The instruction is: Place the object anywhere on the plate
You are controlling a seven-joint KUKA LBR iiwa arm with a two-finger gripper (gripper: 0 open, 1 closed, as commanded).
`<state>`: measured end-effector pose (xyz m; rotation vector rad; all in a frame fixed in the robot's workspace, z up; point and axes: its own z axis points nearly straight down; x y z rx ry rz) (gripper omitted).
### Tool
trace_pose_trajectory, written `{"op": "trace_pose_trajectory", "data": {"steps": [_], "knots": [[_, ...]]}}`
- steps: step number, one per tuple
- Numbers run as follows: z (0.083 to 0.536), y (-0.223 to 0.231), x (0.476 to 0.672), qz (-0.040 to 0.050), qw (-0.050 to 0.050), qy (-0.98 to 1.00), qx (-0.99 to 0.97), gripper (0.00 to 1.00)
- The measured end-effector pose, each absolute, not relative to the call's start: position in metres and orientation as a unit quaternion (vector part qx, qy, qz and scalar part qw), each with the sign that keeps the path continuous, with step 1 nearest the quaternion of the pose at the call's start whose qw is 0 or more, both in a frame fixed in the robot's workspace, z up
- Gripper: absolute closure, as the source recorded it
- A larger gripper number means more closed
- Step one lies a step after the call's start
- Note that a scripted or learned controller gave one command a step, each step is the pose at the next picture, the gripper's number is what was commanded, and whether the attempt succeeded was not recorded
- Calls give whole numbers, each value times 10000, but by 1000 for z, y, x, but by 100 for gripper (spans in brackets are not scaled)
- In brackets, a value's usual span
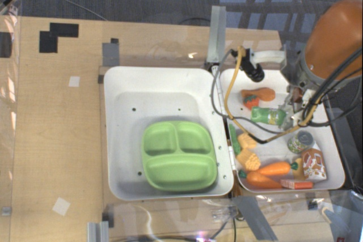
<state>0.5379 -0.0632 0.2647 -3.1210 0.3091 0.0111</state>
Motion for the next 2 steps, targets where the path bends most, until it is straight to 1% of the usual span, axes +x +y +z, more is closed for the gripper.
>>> {"op": "trace_pose_trajectory", "data": {"steps": [1, 2], "knots": [[216, -105, 605, 21, 21, 996, -9950, 100], [220, -102, 650, -24, 15, 978, -9952, 100]]}}
